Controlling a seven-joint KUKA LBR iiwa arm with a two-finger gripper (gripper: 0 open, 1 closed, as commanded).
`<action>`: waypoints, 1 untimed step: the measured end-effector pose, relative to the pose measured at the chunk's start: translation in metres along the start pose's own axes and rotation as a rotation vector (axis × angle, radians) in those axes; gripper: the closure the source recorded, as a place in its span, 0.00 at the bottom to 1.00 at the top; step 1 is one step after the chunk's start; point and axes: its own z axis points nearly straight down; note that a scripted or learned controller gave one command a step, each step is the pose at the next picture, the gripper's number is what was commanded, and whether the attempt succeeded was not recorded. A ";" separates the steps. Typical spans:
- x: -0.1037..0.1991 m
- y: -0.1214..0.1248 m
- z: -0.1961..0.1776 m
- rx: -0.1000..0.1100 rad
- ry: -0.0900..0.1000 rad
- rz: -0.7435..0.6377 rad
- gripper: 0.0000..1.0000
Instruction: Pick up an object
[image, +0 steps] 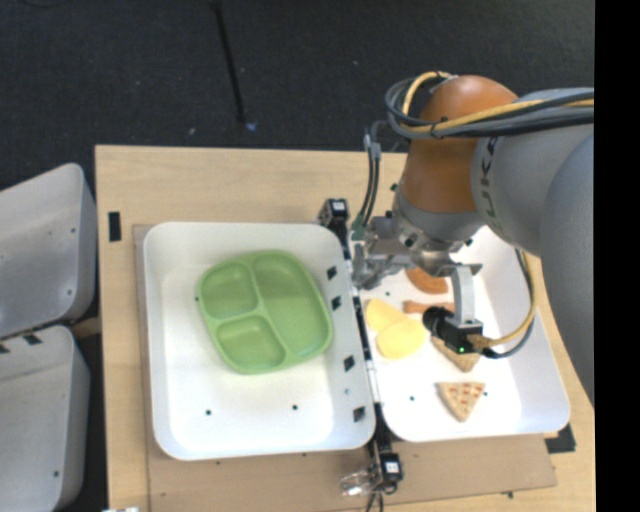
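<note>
Left bin (180, 420): green divided tray (264, 311), too wide for the hand (375, 268). Right bin (520, 405): yellow piece (392, 332) near divider, probably light, smooth, grip across middle. Wedge (461, 398) smaller, stiff. Hand's open/closed state: can't tell.

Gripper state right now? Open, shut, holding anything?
Gripper: low over the right bin, near its left wall, just above the yellow pieces. Open or shut cannot be told from this angle, and nothing is seen in its grasp.
</note>
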 end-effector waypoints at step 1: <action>0.051 0.015 -0.013 -0.001 0.002 -0.001 1.00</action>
